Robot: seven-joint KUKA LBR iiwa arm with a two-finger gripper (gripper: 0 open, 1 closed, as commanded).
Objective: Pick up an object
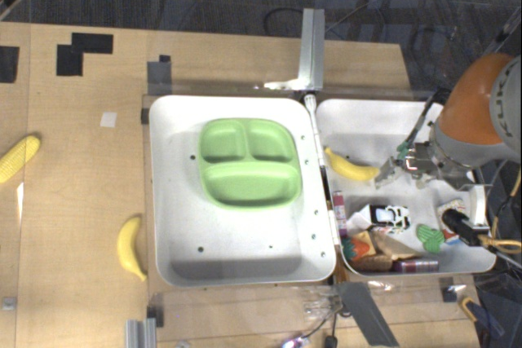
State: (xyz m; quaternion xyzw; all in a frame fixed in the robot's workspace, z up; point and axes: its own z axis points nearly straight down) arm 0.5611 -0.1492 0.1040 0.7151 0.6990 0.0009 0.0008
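Clutter in right bin

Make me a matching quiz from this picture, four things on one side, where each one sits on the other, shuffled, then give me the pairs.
Things:
1. green divided plate
2. banana by the claw
3. corn cob
4. second banana

Places:
A. on the bench, just left of the left bin
B. in the right bin
C. in the left bin
D. at the bench's far left edge

Pairs: 1-C, 2-B, 3-D, 4-A

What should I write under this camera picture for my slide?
Robot gripper reaches toward a banana in the right bin; green tray beside.
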